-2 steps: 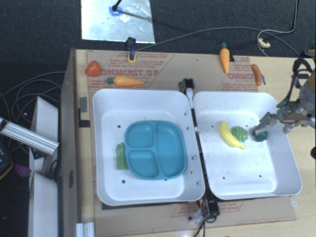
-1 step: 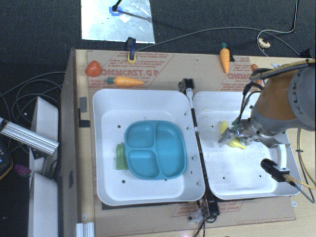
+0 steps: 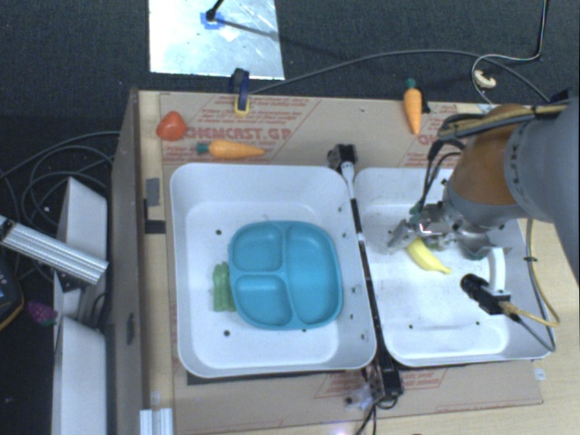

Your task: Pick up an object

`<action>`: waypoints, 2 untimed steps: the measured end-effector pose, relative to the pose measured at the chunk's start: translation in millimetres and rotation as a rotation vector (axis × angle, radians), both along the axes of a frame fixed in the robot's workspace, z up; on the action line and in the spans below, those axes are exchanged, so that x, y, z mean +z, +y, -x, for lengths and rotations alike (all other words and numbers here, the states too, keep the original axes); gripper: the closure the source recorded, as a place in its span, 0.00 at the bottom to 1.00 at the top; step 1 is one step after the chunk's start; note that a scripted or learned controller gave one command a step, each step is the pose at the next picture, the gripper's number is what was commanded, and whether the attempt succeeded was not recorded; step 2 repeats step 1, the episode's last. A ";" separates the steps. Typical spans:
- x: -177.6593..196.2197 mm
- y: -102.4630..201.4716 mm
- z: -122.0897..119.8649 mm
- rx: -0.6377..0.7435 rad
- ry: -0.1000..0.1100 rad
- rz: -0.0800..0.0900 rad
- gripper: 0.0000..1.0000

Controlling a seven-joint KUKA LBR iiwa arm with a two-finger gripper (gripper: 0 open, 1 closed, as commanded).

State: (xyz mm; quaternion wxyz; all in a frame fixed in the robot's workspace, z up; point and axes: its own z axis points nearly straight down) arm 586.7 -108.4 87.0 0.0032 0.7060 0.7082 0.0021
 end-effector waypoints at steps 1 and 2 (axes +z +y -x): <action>9.2 -0.1 0.2 0.002 0.001 0.000 1.00; 9.2 -0.1 0.2 0.002 0.001 0.000 1.00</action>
